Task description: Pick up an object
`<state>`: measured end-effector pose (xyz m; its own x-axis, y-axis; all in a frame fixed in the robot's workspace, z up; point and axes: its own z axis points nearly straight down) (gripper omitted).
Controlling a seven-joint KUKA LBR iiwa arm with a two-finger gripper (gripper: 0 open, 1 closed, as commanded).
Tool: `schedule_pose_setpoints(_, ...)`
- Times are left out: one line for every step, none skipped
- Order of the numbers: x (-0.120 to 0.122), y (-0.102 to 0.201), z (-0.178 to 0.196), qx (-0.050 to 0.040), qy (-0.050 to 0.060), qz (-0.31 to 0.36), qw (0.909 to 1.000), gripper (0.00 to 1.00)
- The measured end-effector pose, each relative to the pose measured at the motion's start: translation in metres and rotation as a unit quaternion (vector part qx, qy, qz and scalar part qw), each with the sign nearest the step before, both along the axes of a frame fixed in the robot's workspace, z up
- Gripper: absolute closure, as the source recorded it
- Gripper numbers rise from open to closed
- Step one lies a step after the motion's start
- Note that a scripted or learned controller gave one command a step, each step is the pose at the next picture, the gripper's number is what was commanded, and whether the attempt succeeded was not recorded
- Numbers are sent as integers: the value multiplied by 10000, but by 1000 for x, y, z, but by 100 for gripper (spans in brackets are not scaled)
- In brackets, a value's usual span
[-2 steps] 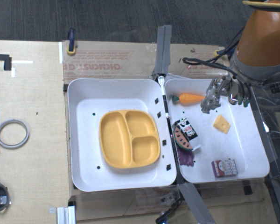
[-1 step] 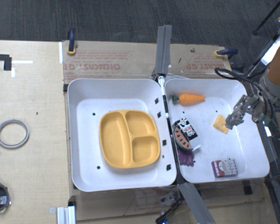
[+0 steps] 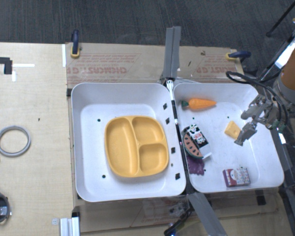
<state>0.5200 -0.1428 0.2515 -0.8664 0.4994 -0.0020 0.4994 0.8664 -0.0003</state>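
Jaws spread, nothing between them: gripper [image 3: 250,122] hanging over the right side of the right bin [image 3: 265,178], two grey fingers [image 3: 245,134] splayed toward the camera's left, one higher, one lower. Just left of the lower fingertip, a small yellow wedge, probably a toy cheese piece [image 3: 232,130], pale orange-yellow, flat on the white floor; near the finger, but cannot tell whether touching.

Elsewhere in the same bin: a toy carrot [image 3: 200,103], orange with a green stub at its left end, lying across near the far wall. Against the left wall, a watermelon slice [image 3: 191,146] with red flesh, dark seeds and green rind, and touching it above, a small black-and-white patterned item [image 3: 198,135]. Below those, a dark purple object [image 3: 195,167], shape hard to make out. Near the front wall, a small red-and-white carton [image 3: 236,176], lying flat, well apart from the rest.

In the left bin [image 3: 83,132], a yellow divided plate [image 3: 136,146] with three compartments, roughly centred.

Outside the bins, on the bench [image 3: 34,181] at far left, a grey tape ring [image 3: 12,140].
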Motion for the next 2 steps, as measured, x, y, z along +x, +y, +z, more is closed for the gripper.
schedule_pose_setpoints(14,-39,-43,2,9,-1570,9876,0)
schedule_pose_setpoints(55,13,-94,0,12,-2977,9547,0)
